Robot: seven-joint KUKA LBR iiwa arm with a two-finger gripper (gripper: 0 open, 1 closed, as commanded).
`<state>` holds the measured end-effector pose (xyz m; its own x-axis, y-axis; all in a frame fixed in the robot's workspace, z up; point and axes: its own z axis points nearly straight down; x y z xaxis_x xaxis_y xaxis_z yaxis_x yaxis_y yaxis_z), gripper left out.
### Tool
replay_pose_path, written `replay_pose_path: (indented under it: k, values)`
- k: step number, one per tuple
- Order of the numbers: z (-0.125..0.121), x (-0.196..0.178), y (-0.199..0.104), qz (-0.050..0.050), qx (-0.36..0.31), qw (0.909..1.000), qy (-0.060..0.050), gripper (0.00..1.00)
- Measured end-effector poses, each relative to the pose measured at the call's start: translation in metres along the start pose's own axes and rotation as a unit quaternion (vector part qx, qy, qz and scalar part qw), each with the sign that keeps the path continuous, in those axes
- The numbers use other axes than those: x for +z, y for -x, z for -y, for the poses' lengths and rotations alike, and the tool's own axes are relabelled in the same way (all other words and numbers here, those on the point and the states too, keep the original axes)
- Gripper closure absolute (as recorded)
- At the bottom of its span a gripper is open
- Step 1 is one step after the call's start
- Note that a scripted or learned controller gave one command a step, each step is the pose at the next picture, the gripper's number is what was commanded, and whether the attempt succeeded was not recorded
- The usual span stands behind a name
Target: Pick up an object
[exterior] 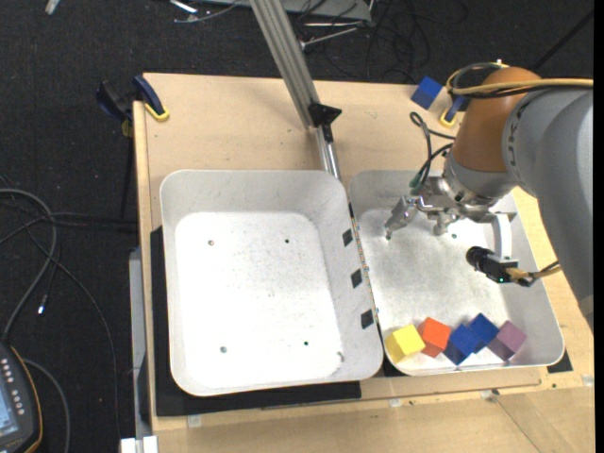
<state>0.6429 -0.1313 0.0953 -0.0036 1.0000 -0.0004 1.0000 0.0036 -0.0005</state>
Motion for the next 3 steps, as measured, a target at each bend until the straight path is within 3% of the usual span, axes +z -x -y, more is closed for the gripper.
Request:
replay_pose_path:
  k: [1, 2, 3]
  values:
    - [-0.029, -0.002, 0.013, 0.001, 0.000, 1.0000, 0.003, 0.00]
    - [0.011, -0.018, 0.030, 0.001, 0.003, 1.0000, 0.000, 0.00]
    - [0.100, -0.044, -0.001, -0.001, 0.003, 1.0000, -0.001, 0.00]
